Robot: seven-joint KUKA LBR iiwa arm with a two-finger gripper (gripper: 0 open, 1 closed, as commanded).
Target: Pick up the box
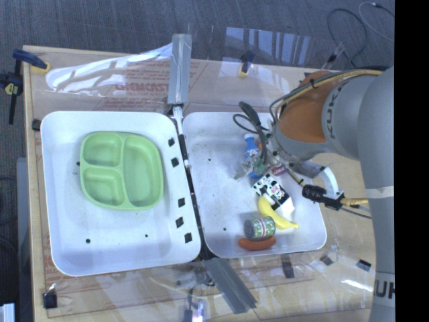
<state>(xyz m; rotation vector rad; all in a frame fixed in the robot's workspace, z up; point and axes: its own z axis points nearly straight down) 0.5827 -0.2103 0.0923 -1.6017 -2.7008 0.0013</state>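
The box [273,192] is small and white with black cow-like patches. It lies in the right bin [214,200], toward that bin's right side. My gripper [253,161] hangs low over the right bin, just above and to the left of the box, with the grey arm and its orange band [305,119] coming in from the right. Blue parts of the gripper body sit around it. The box lies on the bin floor, apart from the gripper.
A yellow banana [280,218] touches the box's lower side. A green-labelled can [259,228] and a red sausage [257,243] lie near the bin's front edge. A green divided plate [122,170] sits in the left bin [60,233]. Black cables [247,118] loop behind the gripper.
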